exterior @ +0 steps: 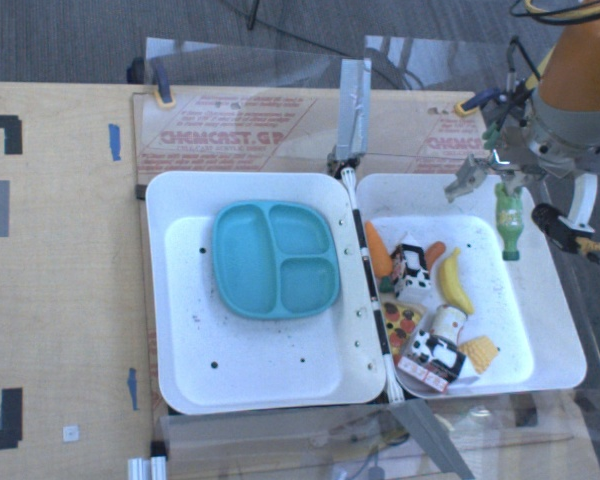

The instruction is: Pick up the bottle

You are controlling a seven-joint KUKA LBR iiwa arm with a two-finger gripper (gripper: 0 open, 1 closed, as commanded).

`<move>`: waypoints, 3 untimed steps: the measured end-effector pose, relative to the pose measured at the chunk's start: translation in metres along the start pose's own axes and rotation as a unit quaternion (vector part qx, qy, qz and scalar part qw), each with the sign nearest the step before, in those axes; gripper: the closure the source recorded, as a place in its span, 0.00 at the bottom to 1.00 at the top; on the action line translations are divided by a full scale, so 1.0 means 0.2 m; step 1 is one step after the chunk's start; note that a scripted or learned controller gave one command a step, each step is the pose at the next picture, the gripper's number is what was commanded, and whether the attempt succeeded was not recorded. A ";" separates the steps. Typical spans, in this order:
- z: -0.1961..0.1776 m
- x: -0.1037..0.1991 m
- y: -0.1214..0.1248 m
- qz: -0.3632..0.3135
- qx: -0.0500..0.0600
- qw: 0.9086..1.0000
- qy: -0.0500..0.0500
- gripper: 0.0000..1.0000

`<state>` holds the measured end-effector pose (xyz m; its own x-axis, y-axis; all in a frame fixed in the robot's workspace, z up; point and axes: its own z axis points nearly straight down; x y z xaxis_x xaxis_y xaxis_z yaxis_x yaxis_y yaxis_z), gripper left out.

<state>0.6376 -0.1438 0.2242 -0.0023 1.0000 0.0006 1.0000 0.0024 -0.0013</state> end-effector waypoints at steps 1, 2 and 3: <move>-0.08 -0.03 -0.06 -0.007 0.000 1.000 0.000 0.00; 0.00 -0.39 0.15 0.101 -0.003 0.995 -0.002 0.00; 0.63 -0.30 0.06 0.147 -0.003 0.989 0.006 0.00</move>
<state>0.6497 -0.2035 0.0972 0.2880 0.9575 0.0137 0.9576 -0.2880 0.0020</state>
